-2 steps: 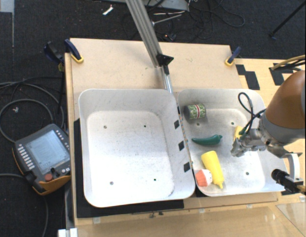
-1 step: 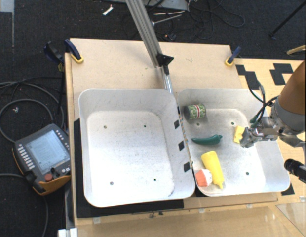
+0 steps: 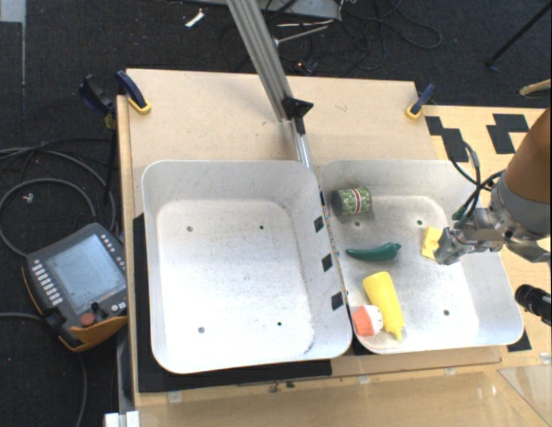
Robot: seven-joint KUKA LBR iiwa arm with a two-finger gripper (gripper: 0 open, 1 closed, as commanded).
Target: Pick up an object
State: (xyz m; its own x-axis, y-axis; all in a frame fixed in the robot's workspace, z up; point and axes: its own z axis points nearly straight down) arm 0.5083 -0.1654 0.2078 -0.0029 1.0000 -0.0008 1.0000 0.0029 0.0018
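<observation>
Gripper (image 3: pixel 447 245) low at the right bin's (image 3: pixel 490 323) right edge, touching a yellow block (image 3: pixel 430 241), finger state unclear, perhaps gripping, green pepper (image 3: pixel 374 252) mid-bin.

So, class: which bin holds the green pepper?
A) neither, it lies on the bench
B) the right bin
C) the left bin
B: the green pepper lies in the right bin, between the green can and the yellow bottle.

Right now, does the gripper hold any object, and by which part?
Cannot be told: the gripper sits right beside the yellow block, but no object shows between its fingers.
</observation>
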